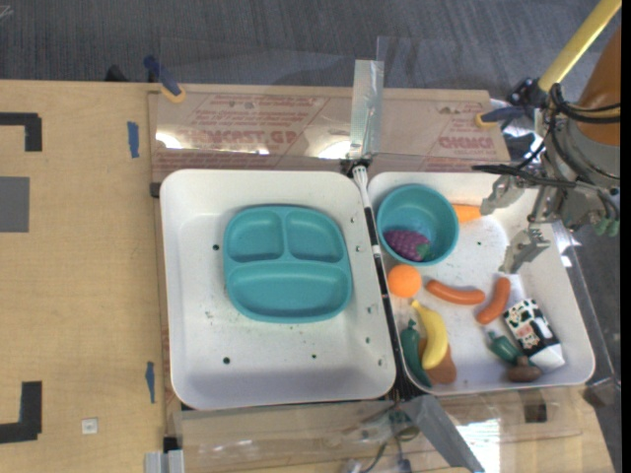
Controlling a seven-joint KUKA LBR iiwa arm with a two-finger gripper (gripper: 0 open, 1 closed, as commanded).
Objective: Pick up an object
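So we're looking down at the right bin (577,294), where the gripper (520,256) is hanging over the upper right part with its fingers spread and nothing between them. The closest thing we're seeing is the short sausage (493,300), lying just below and slightly left of the fingertips, its long axis slanting from upper right to lower left. A longer sausage (455,291) is sitting further left, beside the orange ball (403,281). We're guessing a short drop down-left gets it there, closing across the narrow width.
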